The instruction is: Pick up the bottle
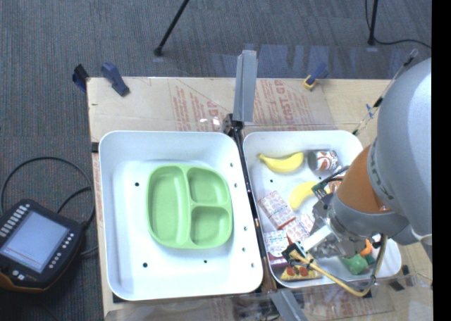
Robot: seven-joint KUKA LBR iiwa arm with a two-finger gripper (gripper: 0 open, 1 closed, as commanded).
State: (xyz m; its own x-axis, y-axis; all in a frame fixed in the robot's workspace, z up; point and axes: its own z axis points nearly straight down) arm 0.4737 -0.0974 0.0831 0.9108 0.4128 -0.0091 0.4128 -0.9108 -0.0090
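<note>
Counting across the table (141,105), two white bins stood side by side. The left bin (116,172) held one green plate (189,205) with three compartments. The right bin (296,136) held two bananas (282,162), one silver-and-red container (323,161) and at least two red-and-white packets (274,208). The tool (337,242) hung low over that bin's near right corner; its state could not be told. One green item, apparently the bottle (356,263), lay just beside it, partly covered.

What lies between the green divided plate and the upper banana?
Camera view: between the green plate and the banana lie only the two bins' adjoining rims and bare white floor.
</note>
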